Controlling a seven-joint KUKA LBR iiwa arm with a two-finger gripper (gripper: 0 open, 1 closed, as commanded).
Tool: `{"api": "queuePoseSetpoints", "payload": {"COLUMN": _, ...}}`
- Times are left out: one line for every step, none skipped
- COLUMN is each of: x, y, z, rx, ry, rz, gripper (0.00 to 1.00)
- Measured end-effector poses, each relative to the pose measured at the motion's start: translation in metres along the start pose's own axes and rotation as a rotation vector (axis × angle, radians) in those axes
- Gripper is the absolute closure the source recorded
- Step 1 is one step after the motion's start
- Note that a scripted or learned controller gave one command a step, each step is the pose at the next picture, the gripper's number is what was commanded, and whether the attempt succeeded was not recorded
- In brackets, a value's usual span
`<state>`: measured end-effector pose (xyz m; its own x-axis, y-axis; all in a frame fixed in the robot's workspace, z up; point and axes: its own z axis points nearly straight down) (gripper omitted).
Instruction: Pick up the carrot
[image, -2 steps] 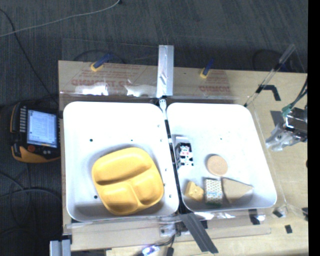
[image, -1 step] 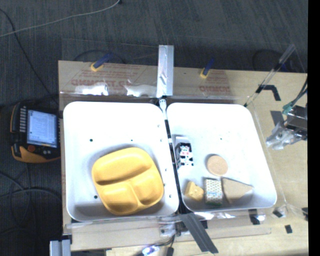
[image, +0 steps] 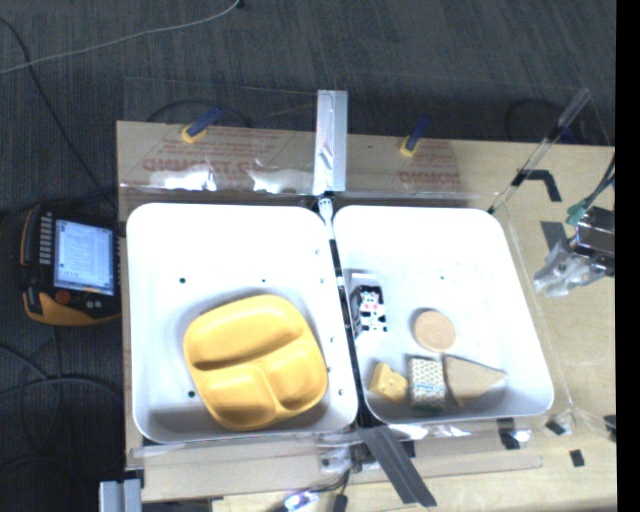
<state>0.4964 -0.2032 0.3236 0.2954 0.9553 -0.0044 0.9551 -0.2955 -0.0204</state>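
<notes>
A round pale-orange slice (image: 434, 329), possibly the carrot piece, lies flat in the right bin (image: 500, 250), right of centre. In front of it, in a row along the near wall, lie a yellow cheese-like chunk (image: 389, 381), a small patterned box (image: 427, 381) and a tan wedge (image: 473, 378). A small black-and-white item (image: 370, 308) sits against the bin's left wall. My gripper (image: 568, 268) hangs at the far right, outside the right bin's rim and well away from the slice, pale and blurred.
The left bin (image: 160, 260) holds a yellow divided plate (image: 256, 358) in its near half. A pendant with a lit screen (image: 72, 262) lies left of the bench. A metal post (image: 331, 140) rises behind the bins' divider.
</notes>
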Motion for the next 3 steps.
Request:
{"api": "queuePoseSetpoints", "payload": {"x": 0.002, "y": 0.001, "z": -0.007, "rx": 0.004, "ry": 0.000, "rz": -0.004, "gripper": 1.00}}
{"api": "queuePoseSetpoints", "payload": {"x": 0.004, "y": 0.002, "z": -0.015, "rx": 0.008, "ry": 0.000, "rz": -0.009, "gripper": 1.00}}
{"api": "queuePoseSetpoints", "payload": {"x": 0.007, "y": 0.003, "z": -0.022, "rx": 0.013, "ry": -0.001, "rz": -0.014, "gripper": 1.00}}
